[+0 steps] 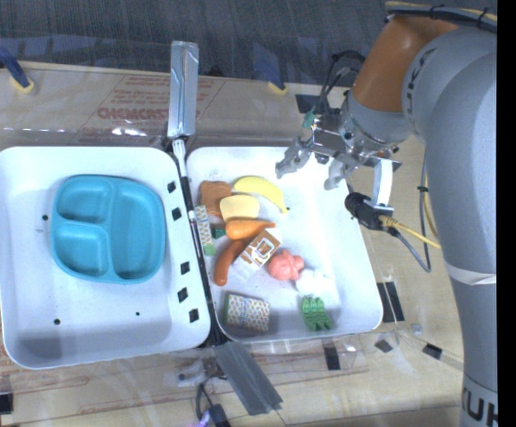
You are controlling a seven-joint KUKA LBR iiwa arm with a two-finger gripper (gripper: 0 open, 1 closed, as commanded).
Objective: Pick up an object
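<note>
Beside pincer [312, 169], banana [260, 189] lying crosswise

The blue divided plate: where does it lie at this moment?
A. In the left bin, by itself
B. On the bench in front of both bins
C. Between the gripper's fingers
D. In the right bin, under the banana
A. The blue divided plate lies flat on the floor of the left bin, while the banana and the other small items lie in the right bin.
</note>
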